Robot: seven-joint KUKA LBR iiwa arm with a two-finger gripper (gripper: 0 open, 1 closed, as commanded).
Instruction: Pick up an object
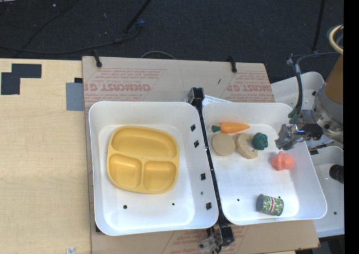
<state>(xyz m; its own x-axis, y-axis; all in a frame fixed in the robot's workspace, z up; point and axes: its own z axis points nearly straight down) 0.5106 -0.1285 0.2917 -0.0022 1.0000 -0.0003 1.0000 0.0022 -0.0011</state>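
One can [270, 204], one carrot [234, 127], one yellow tray [143, 158], two bins [112, 118].

both white bins [101, 135] look like smooth, slightly glossy plastic. the yellow divided tray [143, 158] in the left one is matt plastic. under them lies brown printed cardboard [168, 79], dull and papery; at nine o'clock the bench top [39, 157] shows pale wood grain. the gripper [287, 137] at three o'clock is bare, shiny metal. the small can [270, 204] at five o'clock wears a printed label.
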